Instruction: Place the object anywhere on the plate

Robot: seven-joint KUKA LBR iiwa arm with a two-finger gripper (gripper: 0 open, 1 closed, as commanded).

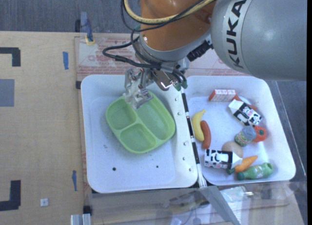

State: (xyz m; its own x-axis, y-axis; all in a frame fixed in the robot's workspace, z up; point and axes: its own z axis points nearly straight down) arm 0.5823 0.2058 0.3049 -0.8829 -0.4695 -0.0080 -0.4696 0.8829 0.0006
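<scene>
Camera view looks down on two white bins side by side, with the big grey arm [263,24] and its orange band filling the upper right of the frame. The gripper [137,94] hangs over the upper edge of the green plate [140,121], which sits in the left bin [97,165], a little above the middle of the frame. That plate is a pale lime green, rounded at the corners, turned at a slant, and split into three wells: one long one on the right side and two smaller ones on the left. From where I stand the metal fingers are a tangle of grey against the plate, and I cannot tell whether they are apart or closed, nor whether anything sits between them.

Over in the right bin [280,121], at the middle right of the frame, lies a heap of toy food: a yellow banana [197,124] just beside a red sausage [206,134], a black-and-white carton [245,113], a small red-and-white box [222,95] near the upper wall, a carrot [245,162] and a green bottle [255,171] along the lower edge.
</scene>
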